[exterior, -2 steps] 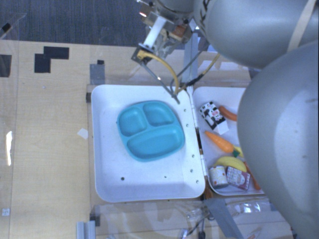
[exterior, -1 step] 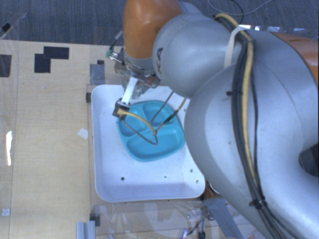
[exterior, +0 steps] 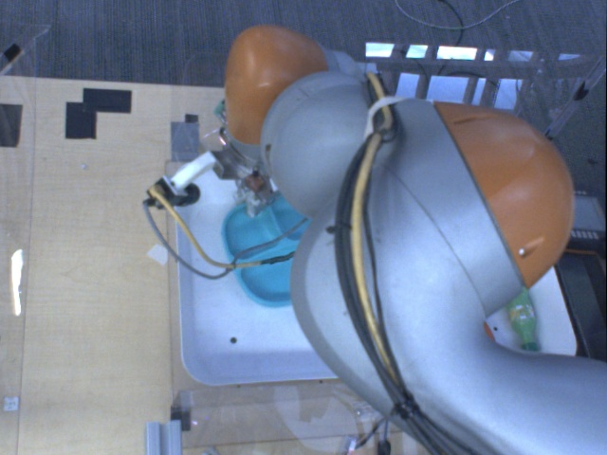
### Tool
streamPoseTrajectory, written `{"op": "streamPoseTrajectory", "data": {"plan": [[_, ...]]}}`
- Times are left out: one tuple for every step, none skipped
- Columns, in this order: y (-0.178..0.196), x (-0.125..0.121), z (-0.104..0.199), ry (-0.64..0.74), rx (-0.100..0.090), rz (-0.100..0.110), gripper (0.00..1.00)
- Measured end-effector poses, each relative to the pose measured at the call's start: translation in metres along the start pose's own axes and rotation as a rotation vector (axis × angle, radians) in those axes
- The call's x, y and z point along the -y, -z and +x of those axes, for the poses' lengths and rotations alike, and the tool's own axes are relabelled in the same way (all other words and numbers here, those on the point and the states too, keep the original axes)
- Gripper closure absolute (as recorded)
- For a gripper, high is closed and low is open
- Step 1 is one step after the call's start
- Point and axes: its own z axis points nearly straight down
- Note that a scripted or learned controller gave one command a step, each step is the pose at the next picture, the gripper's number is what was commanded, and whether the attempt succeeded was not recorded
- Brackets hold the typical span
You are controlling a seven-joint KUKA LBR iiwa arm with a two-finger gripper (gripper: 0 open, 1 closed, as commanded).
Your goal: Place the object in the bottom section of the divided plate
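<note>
the two-finger gripper (exterior: pixel 254 195) hangs over the blue plastic divided plate (exterior: pixel 258 245) at frame centre; whether it grips anything i cannot tell. the object isn't identifiable, so handling and hold stay unjudged.

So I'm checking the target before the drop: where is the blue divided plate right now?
The blue divided plate lies in the left white bin, toward its upper middle, directly beneath the end effector and partly hidden by the grey arm.
</note>
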Motion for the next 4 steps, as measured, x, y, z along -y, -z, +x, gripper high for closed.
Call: {"op": "streamPoseTrajectory", "data": {"plan": [[-0.005, 0.004, -0.003, -0.350, -0.013, -0.001, 1.00], [0.141, -0.042, -0.054, -0.355, 0.014, -0.002, 1.00], [0.103, 0.008, -0.014, -0.229, 0.017, -0.002, 1.00], [0.103, 0.007, -0.014, -0.231, 0.016, -0.002, 0.00]]}}
